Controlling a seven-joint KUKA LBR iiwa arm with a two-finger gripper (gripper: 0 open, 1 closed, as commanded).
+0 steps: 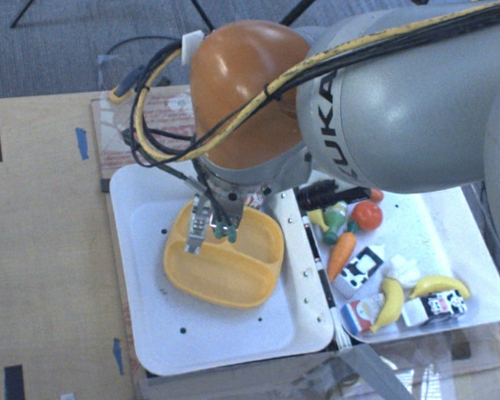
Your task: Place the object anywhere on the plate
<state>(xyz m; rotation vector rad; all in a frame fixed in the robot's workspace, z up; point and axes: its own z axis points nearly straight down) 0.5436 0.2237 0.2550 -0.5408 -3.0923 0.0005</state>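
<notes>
Only readable text: "KUKA" in dark letters, partly cut off, on the grey arm casing (pixel 400 110), about 2 o'clock from the yellow plate (pixel 225 263). Carton prints unreadable.

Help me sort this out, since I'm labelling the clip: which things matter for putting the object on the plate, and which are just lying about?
In the job:
plate, yellow, in the left bin
claw, above the plate

Lying about, in the right bin:
carrot
tomato
two bananas
small cartons
</notes>
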